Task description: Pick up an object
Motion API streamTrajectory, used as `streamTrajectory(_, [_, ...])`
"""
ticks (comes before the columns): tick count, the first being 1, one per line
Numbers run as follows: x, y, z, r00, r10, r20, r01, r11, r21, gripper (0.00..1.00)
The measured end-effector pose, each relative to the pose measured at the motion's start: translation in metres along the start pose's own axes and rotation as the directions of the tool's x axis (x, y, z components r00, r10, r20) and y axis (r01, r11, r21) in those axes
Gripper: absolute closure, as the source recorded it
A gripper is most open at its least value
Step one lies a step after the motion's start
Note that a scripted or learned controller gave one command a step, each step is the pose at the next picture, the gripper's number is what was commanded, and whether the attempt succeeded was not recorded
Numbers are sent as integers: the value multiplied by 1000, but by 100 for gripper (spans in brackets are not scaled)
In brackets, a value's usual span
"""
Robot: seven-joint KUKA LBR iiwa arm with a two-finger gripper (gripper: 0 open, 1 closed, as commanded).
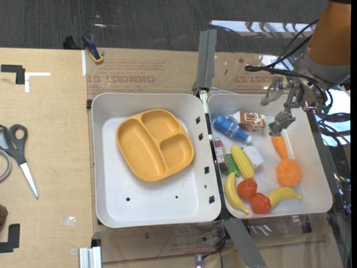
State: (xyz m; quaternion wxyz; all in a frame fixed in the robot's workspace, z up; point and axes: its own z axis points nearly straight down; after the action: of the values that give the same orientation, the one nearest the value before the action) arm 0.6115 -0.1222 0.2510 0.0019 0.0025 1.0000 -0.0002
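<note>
My claw [280, 121] hangs over the far part of the right bin [320, 166], its dark fingertips just above the top end of the carrot [279, 145]. I cannot tell whether the claw is open or closed, and I cannot tell whether it touches the carrot.

The right bin holds all the small things. The carrot lies along the bin's right side, pointing toward the far edge. Just nearside of it sits an orange fruit [288, 172]. A yellow banana [283, 195] curves along the near edge, beside two red tomatoes [247, 188] that touch each other near the bin's near left corner. A second banana [232, 192] lies along the left wall, just left of the tomatoes. A corn cob [242, 161] rests in the middle, tilted, with a small white block [254, 156] touching its right side. A blue bottle [230, 127] lies on its side toward the far left corner, and a small brown and white carton [251, 120] stands just right of it, near the far wall. A dark red and green item [220, 154] lies by the left wall.

The left bin [106, 166] carries a yellow divided plate [155, 144], set toward its far left.

On the bare tabletop [44, 149], scissors [21, 155] lie near the left edge, well apart from both bins.
</note>
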Motion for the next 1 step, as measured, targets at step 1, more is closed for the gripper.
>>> streamTrajectory(1, [-33, -2, 125, 999, 41, 10, -41, 999, 1, 0])
